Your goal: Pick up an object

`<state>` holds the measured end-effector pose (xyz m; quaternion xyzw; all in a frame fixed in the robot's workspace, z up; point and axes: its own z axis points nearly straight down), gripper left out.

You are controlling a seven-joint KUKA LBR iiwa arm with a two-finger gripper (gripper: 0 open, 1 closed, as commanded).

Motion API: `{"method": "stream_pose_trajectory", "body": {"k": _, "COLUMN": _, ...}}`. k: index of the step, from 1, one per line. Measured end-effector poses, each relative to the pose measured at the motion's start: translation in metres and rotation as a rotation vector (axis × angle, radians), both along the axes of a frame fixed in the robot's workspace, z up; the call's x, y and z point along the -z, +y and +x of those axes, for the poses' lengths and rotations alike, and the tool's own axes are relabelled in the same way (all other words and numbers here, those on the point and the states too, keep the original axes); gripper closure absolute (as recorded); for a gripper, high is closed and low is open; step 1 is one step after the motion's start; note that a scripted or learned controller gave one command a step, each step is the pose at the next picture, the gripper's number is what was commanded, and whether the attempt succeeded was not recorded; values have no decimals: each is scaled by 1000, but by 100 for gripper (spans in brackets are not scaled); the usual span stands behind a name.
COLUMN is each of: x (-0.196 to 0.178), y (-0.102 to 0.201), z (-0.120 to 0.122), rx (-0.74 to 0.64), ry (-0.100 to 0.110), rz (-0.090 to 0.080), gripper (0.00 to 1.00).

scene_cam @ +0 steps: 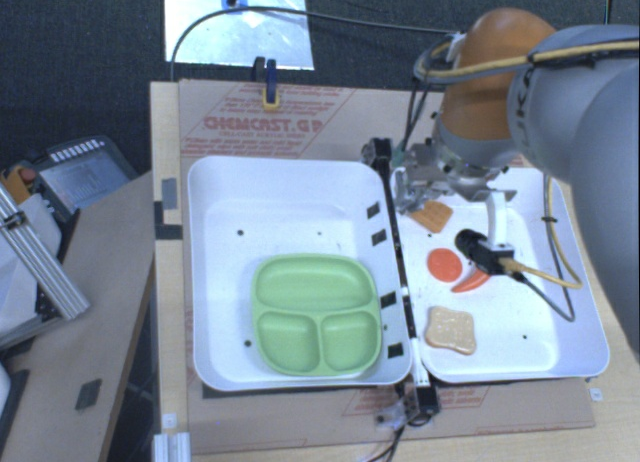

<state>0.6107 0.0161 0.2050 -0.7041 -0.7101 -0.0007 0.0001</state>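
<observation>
My gripper [412, 193] hangs low over the far left corner of the right bin [560, 340], close to the wall between the bins. Just to its near right lies a tan cracker-like piece [434, 217], partly hidden under the gripper; whether they touch I cannot tell. Nearer the front lie an orange-red round disc [445, 264], a red chili-shaped piece [471, 282] and a pale slice of toast [450, 330].
The left bin [230, 200] holds a green divided plate [316, 314] in its front half. The grey arm with its orange band [495, 60] covers the back right of the right bin. A cardboard sheet [270, 122] lies under both bins.
</observation>
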Motion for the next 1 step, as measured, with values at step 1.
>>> {"method": "stream_pose_trajectory", "body": {"k": 1, "x": -7, "y": 61, "z": -8, "rx": -2, "ry": 0, "rz": 2, "gripper": 100}}
